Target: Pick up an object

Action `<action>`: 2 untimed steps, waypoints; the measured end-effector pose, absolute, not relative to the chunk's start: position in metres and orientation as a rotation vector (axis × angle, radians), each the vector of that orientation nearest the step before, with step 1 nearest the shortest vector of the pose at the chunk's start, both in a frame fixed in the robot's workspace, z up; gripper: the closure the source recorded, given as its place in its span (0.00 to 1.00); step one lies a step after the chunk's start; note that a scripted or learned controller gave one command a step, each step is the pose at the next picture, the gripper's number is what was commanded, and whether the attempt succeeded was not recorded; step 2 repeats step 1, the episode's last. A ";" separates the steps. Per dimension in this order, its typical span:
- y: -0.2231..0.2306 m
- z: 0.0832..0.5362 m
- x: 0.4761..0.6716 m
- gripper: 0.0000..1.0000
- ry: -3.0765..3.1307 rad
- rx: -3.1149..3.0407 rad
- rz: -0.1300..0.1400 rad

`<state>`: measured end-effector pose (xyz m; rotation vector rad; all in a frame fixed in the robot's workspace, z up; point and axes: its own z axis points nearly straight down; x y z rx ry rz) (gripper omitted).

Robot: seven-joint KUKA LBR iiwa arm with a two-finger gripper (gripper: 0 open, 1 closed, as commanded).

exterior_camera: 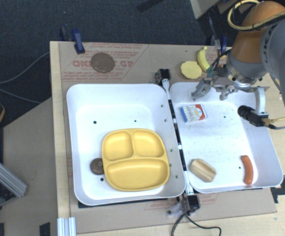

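My gripper (pixel 212 91) hangs over the far edge of the right bin (pixel 260 136), open, its two grey fingers spread with nothing between them. Just below and left of it a small blue-and-white box (pixel 193 113) lies flat on the bin floor. A tan bread roll (pixel 202 170) rests near the bin's front left corner. An orange-red sausage (pixel 248 169) lies by the front right wall. In the left bin (pixel 83 127) sits a yellow divided plate (pixel 135 159) with a brown round cookie (pixel 97 166) at its left edge.
Behind the right bin, on the bench, lie a banana (pixel 203 58) and a yellow lump (pixel 191 70). A brown disc (pixel 102 62) rests on the cardboard at the back left. A black clamp (pixel 162 75) sits where the bins meet.
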<state>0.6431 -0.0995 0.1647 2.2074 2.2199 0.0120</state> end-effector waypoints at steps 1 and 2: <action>-0.174 0.082 0.646 0.00 2.214 2.227 -0.004; -0.174 0.082 0.646 0.00 2.214 2.227 -0.004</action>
